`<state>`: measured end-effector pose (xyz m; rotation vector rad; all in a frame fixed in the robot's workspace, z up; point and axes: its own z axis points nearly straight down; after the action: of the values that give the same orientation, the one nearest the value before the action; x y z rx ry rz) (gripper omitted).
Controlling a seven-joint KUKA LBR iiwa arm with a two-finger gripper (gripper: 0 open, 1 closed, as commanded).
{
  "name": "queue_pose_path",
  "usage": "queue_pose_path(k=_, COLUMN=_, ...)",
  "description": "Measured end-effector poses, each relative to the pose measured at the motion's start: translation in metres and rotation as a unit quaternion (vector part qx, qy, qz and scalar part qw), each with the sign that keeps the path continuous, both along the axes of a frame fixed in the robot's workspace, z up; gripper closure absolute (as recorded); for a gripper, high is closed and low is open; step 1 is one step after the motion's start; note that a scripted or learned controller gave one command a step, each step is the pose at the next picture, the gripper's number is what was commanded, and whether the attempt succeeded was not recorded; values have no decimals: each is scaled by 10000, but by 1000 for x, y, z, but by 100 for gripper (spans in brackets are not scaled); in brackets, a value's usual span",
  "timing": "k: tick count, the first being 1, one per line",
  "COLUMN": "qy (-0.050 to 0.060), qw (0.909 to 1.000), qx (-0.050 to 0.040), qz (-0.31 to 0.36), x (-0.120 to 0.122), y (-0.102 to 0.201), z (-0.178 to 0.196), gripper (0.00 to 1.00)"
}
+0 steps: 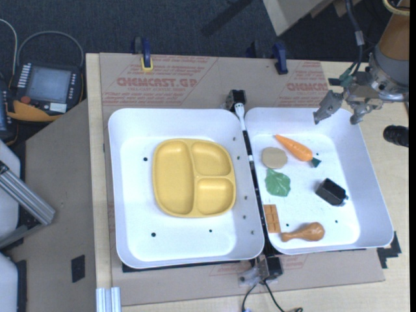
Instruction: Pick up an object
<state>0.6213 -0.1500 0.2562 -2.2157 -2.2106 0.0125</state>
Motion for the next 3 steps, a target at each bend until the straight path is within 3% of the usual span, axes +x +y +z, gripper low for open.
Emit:
queue_pose_path(k=1, qy=-62, qw=10000, qx=-11, qz=13, x=2, y=0, z=7, gripper=0)
queue_pose_path(k=3, qy=-36, qw=10000, qx=-6, qz=5, x=-3, y=-8, z=-112, gripper=0)
